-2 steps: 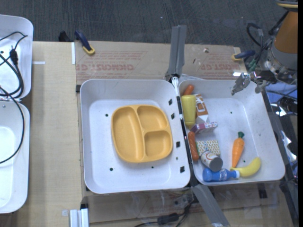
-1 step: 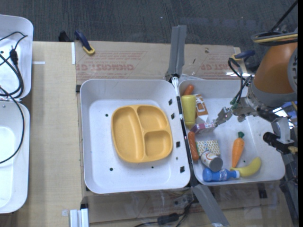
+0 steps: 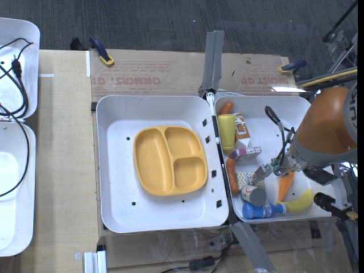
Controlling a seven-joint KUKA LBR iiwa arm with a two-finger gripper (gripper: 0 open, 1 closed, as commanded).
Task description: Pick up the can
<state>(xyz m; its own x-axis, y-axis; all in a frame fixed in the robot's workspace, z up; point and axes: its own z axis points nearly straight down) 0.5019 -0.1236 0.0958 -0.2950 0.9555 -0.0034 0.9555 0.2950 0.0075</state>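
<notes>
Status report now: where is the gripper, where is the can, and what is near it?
Gripper low in right bin, nothing seen between fingers. Can lies just below it, not lifted. Blue bottle, carrot, sausage crowd it.

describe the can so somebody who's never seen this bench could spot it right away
Look in the right bin, along its near edge. The can lies just above the blue bottle, beside the carrot. It alone shows a round grey metal end.
</notes>
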